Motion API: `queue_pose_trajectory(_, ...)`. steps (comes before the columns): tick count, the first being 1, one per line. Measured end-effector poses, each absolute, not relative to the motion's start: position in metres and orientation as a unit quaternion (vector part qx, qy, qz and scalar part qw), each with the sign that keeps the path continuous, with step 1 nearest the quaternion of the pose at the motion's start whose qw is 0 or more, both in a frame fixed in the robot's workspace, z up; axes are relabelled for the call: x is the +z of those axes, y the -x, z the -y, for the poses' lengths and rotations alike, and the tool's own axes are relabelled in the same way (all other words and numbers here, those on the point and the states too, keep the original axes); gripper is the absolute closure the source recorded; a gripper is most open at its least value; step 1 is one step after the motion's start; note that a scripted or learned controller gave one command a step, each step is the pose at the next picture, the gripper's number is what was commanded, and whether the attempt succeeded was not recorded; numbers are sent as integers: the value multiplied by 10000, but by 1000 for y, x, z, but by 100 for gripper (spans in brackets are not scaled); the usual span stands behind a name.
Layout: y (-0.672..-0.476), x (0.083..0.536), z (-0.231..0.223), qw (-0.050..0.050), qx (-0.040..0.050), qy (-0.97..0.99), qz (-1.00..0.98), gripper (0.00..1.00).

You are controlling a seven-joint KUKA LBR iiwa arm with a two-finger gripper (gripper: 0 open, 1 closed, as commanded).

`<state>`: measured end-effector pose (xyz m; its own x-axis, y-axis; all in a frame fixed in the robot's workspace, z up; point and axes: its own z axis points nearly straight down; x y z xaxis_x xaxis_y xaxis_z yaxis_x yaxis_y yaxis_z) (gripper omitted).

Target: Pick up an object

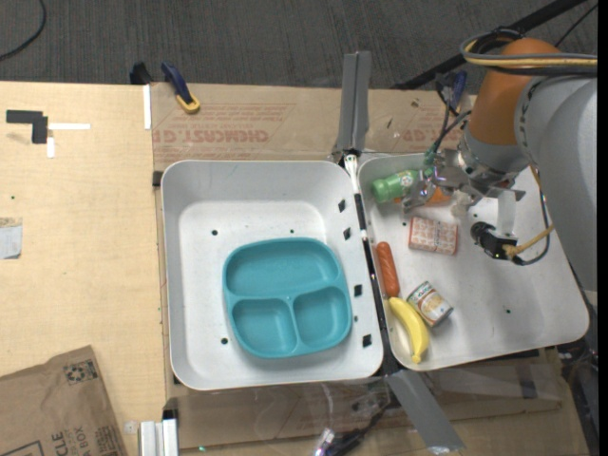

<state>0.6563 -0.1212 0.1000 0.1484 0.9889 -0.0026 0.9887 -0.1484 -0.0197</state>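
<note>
My gripper (pixel 421 192) is low in the far left part of the right bin (pixel 532 321), under the orange-banded wrist. It sits right beside a green bottle (pixel 389 186) lying on its side; whether they touch I cannot tell. A small orange thing (pixel 438 197) shows just behind the gripper. A pink box (pixel 433 236) lies a little nearer the front. A red sausage (pixel 386 266), a small can (pixel 433 304) and a yellow banana (pixel 409 330) lie along the bin's left side toward the front.
The left bin (pixel 190 255) holds a teal divided plate (pixel 287 295). A black cable loop (pixel 499 241) hangs from the arm over the right bin. A blue-handled clamp (pixel 179 87) lies on the cardboard at the back.
</note>
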Motion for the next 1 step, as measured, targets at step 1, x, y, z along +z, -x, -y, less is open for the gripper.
queue_pose_trajectory(1,-656,100,120,40,84,7565,6539,0)
